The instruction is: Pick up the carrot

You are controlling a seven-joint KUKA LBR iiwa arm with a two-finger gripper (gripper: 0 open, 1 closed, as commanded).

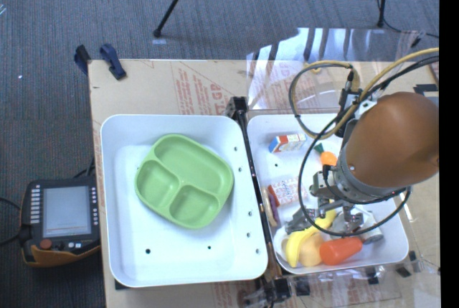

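Carrot in rt bin w/ banana, green tray in left bin

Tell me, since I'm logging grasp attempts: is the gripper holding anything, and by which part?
Cannot be told. The gripper sits low over the carrot in the right bin.

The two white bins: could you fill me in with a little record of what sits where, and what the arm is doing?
left bin: holds a light green plastic plate with three compartments
right bin: holds an orange carrot, a yellow banana, a small white and orange carton and a red and white packet
arm: grey with an orange band, over the right bin
gripper: low, just above the carrot
carrot: lying in the bin, beside the banana
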